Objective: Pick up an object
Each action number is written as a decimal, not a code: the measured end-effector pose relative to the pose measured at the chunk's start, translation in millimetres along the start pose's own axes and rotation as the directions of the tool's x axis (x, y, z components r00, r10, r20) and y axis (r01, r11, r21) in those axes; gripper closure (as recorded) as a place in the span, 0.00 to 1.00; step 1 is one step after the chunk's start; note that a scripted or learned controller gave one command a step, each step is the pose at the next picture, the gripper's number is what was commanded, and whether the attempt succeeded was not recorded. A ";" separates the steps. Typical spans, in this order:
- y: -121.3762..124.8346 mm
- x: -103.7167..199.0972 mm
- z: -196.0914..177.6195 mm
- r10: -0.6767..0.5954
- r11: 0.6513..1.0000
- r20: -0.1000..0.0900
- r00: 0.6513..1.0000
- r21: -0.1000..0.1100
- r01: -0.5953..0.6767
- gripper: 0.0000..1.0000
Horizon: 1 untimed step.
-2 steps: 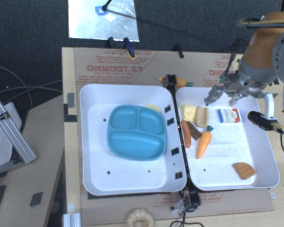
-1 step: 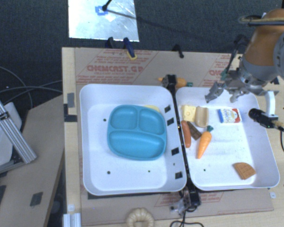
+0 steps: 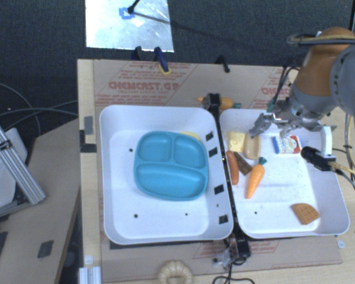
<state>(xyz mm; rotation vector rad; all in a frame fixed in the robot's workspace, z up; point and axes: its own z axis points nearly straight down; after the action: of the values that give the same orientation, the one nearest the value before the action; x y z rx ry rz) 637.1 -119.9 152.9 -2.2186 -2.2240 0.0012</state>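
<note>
A dark blue-grey carpeted floor (image 3: 41,34) fills the upper part of the camera view. On it lies a shiny, silvery square sheet (image 3: 130,18), crinkled and reflecting light, with a small blue mark near its upper left and a thin dark rod crossing it at a slant. Below, the counter (image 3: 59,158) is a pale wooden surface covered by a brown cardboard sheet (image 3: 142,81) printed with red lettering. Blue and black clamps (image 3: 161,59) grip the cardboard's far edge. At the left edge, slanted aluminium framing rails (image 3: 12,170) stand beside black cables (image 3: 23,108) that loop across the floor. The lighting is even, with soft shadows.
</note>
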 end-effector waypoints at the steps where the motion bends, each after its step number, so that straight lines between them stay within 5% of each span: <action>1: 7.9 1.7 58.6 -0.003 1.000 0.000 1.000 0.000 0.003 0.00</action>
<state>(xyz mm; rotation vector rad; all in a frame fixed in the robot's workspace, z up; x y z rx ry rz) 645.0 -118.2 94.2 -2.2152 -2.2278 0.0010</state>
